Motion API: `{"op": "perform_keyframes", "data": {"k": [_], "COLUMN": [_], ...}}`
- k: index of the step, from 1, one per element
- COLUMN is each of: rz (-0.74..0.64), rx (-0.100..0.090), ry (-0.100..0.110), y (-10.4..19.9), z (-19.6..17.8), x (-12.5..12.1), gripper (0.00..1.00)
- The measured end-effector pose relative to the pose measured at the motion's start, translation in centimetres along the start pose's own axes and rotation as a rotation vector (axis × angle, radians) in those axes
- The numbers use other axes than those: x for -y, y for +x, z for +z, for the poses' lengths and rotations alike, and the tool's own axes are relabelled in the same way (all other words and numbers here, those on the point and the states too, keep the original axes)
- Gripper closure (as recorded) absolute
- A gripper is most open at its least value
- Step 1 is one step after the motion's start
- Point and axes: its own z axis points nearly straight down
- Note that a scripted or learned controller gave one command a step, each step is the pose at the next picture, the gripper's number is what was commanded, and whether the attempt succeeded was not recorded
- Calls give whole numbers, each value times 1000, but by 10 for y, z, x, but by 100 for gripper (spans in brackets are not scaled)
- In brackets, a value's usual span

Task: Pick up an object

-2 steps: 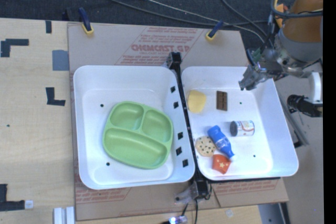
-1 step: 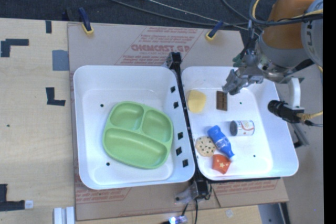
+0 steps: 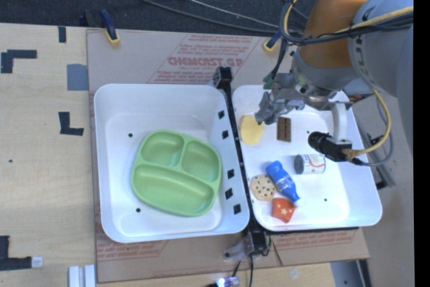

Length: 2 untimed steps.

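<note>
The gripper [image 3: 267,111] hangs low over the far left part of the right bin [image 3: 363,208], just above a pale yellow piece [image 3: 251,130] that lies against the divider between the bins. Whether the jaws are apart or together I cannot tell; they are dark and partly masked by the wrist. Nothing is visibly held.

This looks like the approach step, with the yellow piece the likeliest target. A small brown block [image 3: 284,129] lies just beside it, and nearer the front lie a blue bottle [image 3: 282,180], a round cookie [image 3: 262,187], a red piece [image 3: 283,210] and a small white can [image 3: 310,163]. The left bin [image 3: 114,107] holds a green divided plate [image 3: 177,172].

The next move calls for a straight descent centred on the yellow piece, keeping off the bin wall.
</note>
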Motion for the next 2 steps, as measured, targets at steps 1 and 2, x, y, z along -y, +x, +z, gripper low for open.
{"op": "perform_keyframes", "data": {"k": [1, 2], "rz": [1, -1], "rx": [1, -1], "ry": [1, -1], "y": [50, 106], "z": [17, 10], "x": [-2, -6], "gripper": [100, 100]}}
